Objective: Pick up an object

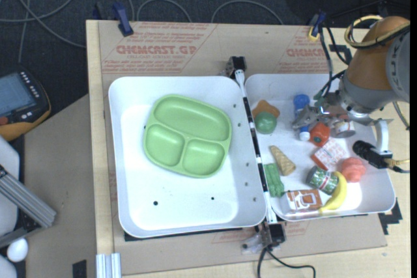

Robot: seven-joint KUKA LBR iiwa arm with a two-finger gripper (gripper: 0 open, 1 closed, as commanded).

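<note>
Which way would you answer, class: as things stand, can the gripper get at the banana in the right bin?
Probably yes. The banana lies uncovered on top near the front wall, and the gripper is over the same bin.

A green three-compartment plastic plate [187, 135] was set in the middle of the left white bin [130, 205]. A yellow toy banana [336, 193] was laid near the front edge of the right white bin [384, 195], a red toy tomato [354, 168] just behind it.
</note>
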